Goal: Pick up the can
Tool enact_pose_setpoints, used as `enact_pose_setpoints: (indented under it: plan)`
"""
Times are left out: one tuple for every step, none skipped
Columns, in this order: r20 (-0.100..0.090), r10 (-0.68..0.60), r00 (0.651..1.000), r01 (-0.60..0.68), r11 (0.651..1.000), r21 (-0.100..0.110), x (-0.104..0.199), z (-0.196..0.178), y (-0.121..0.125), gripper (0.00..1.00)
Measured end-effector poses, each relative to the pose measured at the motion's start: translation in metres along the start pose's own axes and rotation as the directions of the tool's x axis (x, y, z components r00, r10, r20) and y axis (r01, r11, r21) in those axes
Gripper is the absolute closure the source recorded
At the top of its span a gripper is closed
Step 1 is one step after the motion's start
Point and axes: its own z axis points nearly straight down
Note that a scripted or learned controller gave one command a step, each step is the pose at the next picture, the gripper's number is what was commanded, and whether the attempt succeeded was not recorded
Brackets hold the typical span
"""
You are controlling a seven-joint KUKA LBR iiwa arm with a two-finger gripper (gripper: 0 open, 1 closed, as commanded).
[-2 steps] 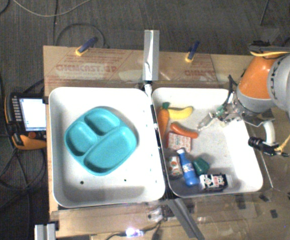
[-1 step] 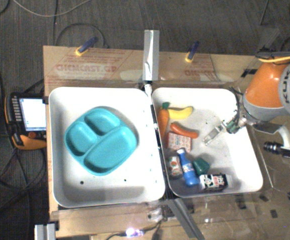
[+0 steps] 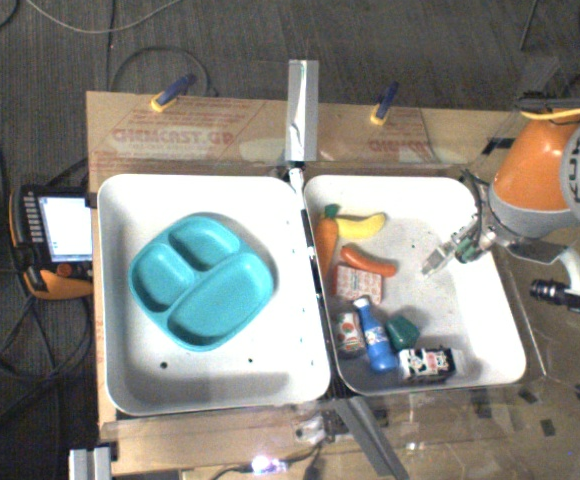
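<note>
The can [image 3: 348,334] is small, with a red and white label. It lies in the right bin [image 3: 490,308] near the front left, pressed against a blue bottle [image 3: 372,338]. My gripper [image 3: 448,255] hovers over the bin's right middle, up and to the right of the can and well apart from it. Its silver fingers [image 3: 434,262] are open, with nothing between them.
The right bin also holds a carrot [image 3: 326,240], a banana [image 3: 362,226], a red sausage [image 3: 369,261], a red-and-white packet [image 3: 356,284], a green item [image 3: 402,330] and a black-and-white carton [image 3: 428,363]. A teal divided plate [image 3: 202,280] sits in the left bin [image 3: 120,368].
</note>
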Motion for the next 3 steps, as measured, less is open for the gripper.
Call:
enact_pose_setpoints:
  plan:
    - [0.001,0.335,0.942,-0.335,0.942,0.006,0.047,-0.112,-0.007,1.0]
    - [0.001,0.554,0.832,-0.554,0.832,0.007,0.1,-0.113,-0.032,1.0]
    - [0.006,0.596,0.803,-0.596,0.803,0.006,0.122,-0.246,0.093,1.0]
